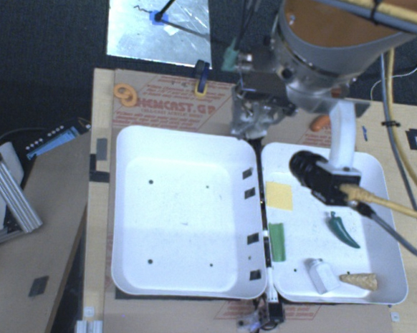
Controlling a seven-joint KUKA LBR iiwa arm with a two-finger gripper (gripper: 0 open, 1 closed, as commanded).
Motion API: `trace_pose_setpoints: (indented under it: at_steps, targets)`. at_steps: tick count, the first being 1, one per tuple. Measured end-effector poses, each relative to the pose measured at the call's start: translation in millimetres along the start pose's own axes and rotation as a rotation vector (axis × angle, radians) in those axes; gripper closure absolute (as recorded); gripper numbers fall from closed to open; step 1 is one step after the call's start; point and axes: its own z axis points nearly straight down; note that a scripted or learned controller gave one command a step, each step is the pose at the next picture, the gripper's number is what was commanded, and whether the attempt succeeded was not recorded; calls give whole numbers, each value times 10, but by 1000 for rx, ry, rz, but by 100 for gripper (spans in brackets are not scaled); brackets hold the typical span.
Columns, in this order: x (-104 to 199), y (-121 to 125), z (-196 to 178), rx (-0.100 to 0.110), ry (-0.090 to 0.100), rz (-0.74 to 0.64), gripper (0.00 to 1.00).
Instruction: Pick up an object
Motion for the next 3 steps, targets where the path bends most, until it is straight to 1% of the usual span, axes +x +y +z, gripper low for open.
trace_pose_setpoints:
  at_steps: [1, 2, 3]
  targets:
    - [411, -5, 969, 10, -5, -1, 100]
    - [168, 5, -62, -10, 3, 7, 100]
    - [-1002, 0, -8, 0, -3, 17, 100]
